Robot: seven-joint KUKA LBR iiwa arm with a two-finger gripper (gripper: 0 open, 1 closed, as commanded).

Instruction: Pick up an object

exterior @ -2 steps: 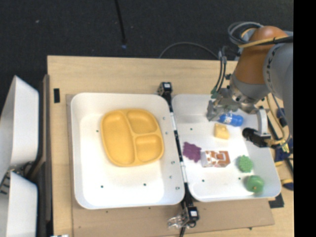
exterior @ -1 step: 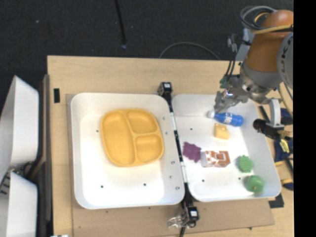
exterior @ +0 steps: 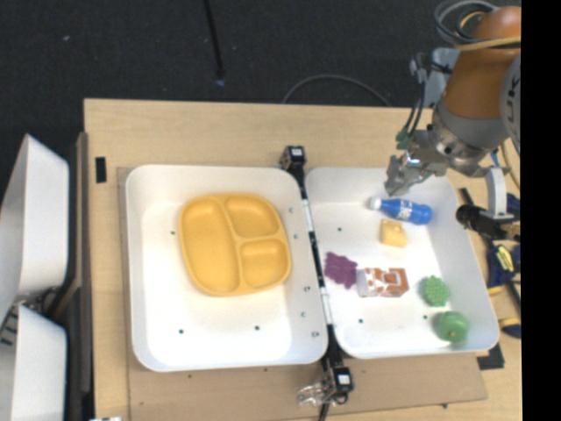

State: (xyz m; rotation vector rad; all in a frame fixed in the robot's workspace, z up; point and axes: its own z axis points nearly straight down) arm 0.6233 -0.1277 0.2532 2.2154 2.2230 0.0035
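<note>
From my remote station I see the arm (exterior: 478, 77) reaching in from the right, its pincer (exterior: 401, 178) hanging over the far part of the right bin (exterior: 351, 323). At this slant I cannot tell how the pincer stands, and nothing is visibly caught in it.

Candidate objects, all in the right bin:
- One blue bottle (exterior: 405, 210) with a white cap, lying on its side just below the pincer tip; contact cannot be judged. Its label is too small to read.
- One yellow wedge (exterior: 394, 233), just beyond the bottle, nearer the camera.
- One purple grape-like cluster (exterior: 341, 270), farther toward the camera and to the pincer's left, near the divider.
- One small brown-and-white packet (exterior: 384, 281), beside the purple cluster; its printing is illegible.
- Two green items: a knobbly one (exterior: 433, 290) and a rounder, apple-like one (exterior: 452, 325), the latter farthest from the pincer in the near right corner.

That makes six loose objects in the right bin.

The left bin (exterior: 158, 340), well to the pincer's left, holds one yellow three-compartment tray (exterior: 235, 242). Both bins rest on a wooden bench (exterior: 105, 139).
</note>
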